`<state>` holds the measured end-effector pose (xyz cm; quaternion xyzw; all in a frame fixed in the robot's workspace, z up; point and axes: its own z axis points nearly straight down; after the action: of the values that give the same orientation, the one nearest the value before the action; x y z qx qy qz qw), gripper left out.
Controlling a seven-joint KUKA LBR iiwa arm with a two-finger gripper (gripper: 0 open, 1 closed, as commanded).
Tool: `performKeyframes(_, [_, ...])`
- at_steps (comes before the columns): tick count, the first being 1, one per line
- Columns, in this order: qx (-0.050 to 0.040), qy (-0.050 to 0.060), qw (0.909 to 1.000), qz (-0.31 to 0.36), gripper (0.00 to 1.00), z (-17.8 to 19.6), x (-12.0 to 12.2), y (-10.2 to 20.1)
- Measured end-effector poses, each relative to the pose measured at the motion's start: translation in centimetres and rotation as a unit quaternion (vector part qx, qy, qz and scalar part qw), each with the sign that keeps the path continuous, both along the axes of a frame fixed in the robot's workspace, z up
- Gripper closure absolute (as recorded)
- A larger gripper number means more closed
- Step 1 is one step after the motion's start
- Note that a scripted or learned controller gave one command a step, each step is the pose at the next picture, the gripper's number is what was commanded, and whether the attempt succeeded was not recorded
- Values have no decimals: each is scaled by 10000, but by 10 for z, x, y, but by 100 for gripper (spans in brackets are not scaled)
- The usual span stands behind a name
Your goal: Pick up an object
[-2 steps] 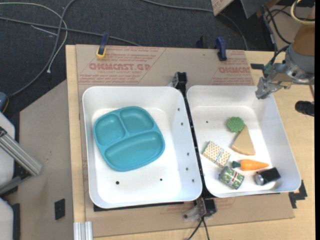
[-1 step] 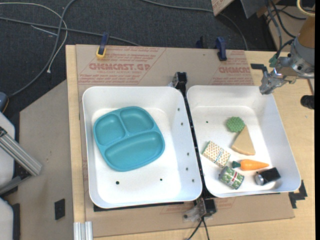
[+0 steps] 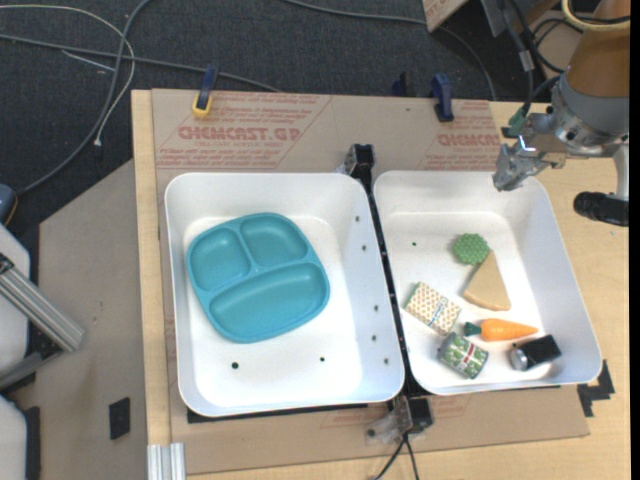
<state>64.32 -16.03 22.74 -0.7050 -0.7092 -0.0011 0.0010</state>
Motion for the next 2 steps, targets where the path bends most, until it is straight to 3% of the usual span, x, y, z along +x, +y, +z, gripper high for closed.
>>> performKeyframes(2, [5,16,10000,3,100,5,-33,120])
